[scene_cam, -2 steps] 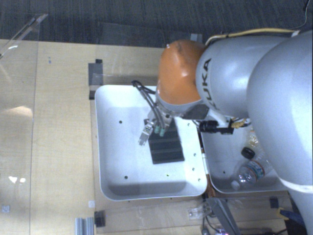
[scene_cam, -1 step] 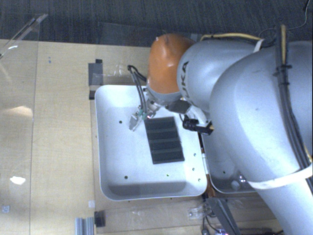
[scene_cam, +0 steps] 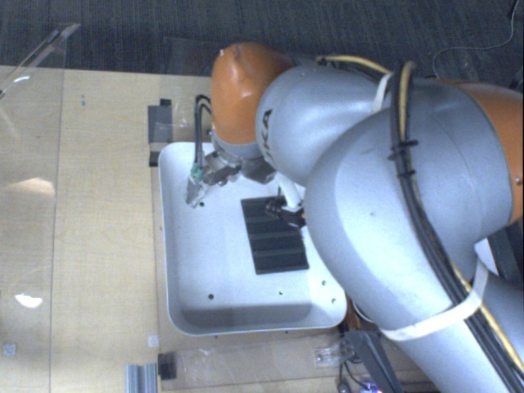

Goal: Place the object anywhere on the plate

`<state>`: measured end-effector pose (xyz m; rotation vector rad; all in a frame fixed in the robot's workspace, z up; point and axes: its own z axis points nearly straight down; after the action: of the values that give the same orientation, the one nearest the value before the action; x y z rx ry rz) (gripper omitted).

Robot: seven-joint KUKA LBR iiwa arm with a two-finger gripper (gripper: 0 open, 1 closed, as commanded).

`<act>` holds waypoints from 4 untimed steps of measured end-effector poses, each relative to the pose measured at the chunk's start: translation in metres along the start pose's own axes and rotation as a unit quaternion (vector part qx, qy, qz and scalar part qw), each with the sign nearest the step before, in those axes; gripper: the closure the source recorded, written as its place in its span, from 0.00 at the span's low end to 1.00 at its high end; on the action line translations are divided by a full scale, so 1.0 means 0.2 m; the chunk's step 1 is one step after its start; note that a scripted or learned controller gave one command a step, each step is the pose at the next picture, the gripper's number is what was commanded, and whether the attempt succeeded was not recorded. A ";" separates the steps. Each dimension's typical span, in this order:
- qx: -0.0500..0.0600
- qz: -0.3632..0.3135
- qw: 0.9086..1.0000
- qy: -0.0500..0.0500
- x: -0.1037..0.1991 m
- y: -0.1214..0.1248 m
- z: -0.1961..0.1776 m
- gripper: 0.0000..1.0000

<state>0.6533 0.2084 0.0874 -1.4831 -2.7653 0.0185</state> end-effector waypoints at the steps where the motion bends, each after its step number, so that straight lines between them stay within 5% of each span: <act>1: -0.010 0.006 1.000 0.000 -0.06 -0.20 -0.37 0.00; 2: -0.009 0.000 1.000 0.001 0.06 0.01 -0.12 0.00; 3: -0.009 -0.073 0.997 0.001 0.23 -0.19 -0.02 0.00; 4: -0.013 -0.071 0.997 0.001 0.23 -0.18 -0.08 1.00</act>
<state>0.5981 0.2263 0.1042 -1.2876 -2.8726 -0.0190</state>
